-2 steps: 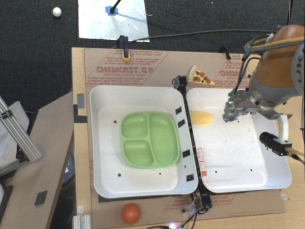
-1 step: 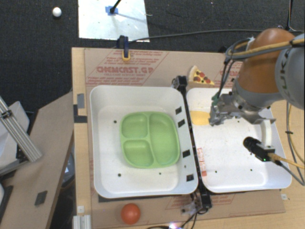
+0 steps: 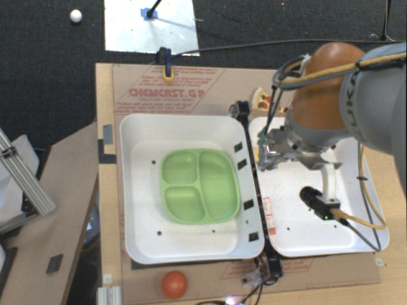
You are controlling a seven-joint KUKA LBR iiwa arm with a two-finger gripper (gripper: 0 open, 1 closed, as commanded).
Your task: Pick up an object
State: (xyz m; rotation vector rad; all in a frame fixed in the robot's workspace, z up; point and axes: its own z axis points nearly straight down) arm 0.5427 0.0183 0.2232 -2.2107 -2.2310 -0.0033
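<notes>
Two shallow white bins sit side by side on a cardboard sheet [image 3: 172, 84] laid over a tan tabletop [image 3: 70, 183]. The left bin [image 3: 140, 176] holds a pale green plate [image 3: 199, 185] with three compartments, lying flat near the bin's centre and slightly skewed. The grey and orange arm [image 3: 372, 100] reaches in from the right over the right bin [image 3: 299, 240]. Its end effector [image 3: 268, 152] hangs above that bin's left side, just beside the wall shared with the left bin and apart from the plate. Whether it is released or clenched cannot be told. An orange ball [image 3: 173, 284] rests on the tabletop in front of the left bin.
</notes>
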